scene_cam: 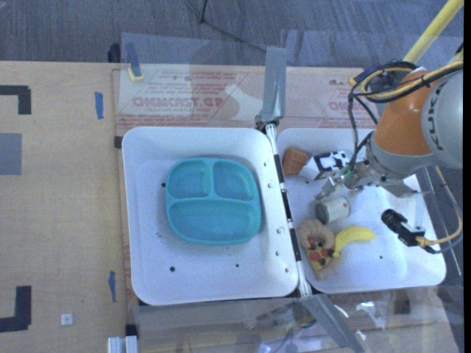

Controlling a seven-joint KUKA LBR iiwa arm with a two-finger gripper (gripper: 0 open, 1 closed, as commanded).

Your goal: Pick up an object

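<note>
So there's a wooden counter [59, 197] with two shallow white bins sitting side by side on it. The left bin [140, 219] has just one thing in it, a teal divided plate [213, 201], lying flat pretty much in the middle.

The right bin [383, 271] is where all the small stuff is. The grey arm with its orange band [412, 123] comes in over that bin's right edge, and the end effector [340, 182] hangs low over the bin's middle, a bit toward the far edge. Honestly can't tell from here whether it's wide or narrow, and I don't see anything held in it.

Pickable bits, all in the right bin:
- a toy pizza slice [318, 247] by the near corner, on the edge shared with the other bin
- a yellow banana [355, 235] just beside it, touching or nearly so
- a grey cylinder [333, 210] on its side, just beside the end effector, on its near side
- a brown lump [296, 160] up by the far corner, against the shared edge
- a small black-and-white toy [333, 160] next to that, along the far edge
</note>
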